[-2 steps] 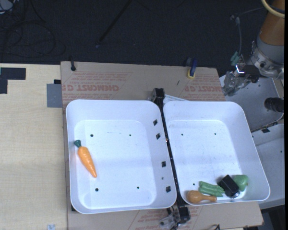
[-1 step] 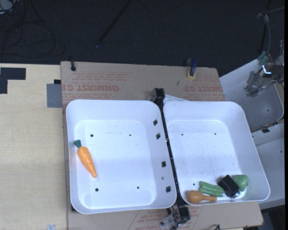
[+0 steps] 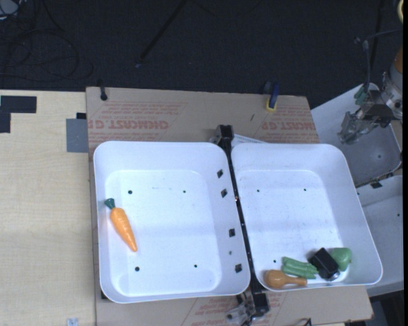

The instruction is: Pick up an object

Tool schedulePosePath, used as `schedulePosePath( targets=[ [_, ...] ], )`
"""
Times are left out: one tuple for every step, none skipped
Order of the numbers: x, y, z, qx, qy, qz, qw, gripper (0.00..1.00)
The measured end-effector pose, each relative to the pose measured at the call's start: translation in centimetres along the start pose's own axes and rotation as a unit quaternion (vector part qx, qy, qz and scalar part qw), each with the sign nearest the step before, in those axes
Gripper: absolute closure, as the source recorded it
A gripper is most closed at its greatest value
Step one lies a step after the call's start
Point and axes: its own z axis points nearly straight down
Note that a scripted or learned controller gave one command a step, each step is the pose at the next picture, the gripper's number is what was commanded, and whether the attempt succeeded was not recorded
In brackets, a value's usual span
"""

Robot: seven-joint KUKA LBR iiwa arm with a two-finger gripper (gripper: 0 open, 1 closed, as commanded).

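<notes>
The pincer [image 3: 359,124] is hovering outside the bins; I cannot tell its state. Far below-left of it, the carrot [image 3: 123,227] is lying alone: probably light, stiff, slippery plastic, best gripped across its thick middle.

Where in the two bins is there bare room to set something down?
Left bin: open floor everywhere right of the carrot by its left wall. Right bin: the far and middle floor is bare; its near right corner is crowded with the orange gourd, green pods and black block.

Carrot [image 3: 123,228] in left bin [image 3: 156,156]
</notes>
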Motion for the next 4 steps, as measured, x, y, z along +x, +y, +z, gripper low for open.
schedulePosePath(
  targets=[
    [0.1,-0.1,0.4,-0.001,0.000,0.000,1.0000,1.00],
    [0.0,-2.4,-3.1,-0.002,0.000,0.001,1.0000,1.00],
    [0.4,0.0,4.0,0.001,0.001,-0.003,1.0000,1.00],
    [1.1,-0.1,2.8,-0.002,0.000,0.000,1.0000,1.00]
  ],
)
